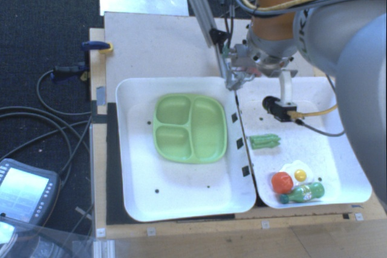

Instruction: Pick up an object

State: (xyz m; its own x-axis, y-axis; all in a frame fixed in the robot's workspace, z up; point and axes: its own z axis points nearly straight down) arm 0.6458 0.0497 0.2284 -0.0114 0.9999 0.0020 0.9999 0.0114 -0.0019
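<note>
The right bin (338, 148) holds a small green vegetable-like piece (264, 141), a white toy fried egg (298, 173), a red tomato-like ball (281, 182) and a little green bottle (305, 192) lying on its side. My gripper (237, 77) hangs under the orange-banded wrist, at the far end of the wall between the two bins. It is well above and to the left of the green piece and apart from all the objects. I see nothing held in it.
A light green divided plate (190, 128) lies in the left bin (139, 178). A black fitting with a yellow cable (279, 109) dangles from the arm over the right bin's far part. A slanted metal pole (199, 3) crosses behind the gripper.
</note>
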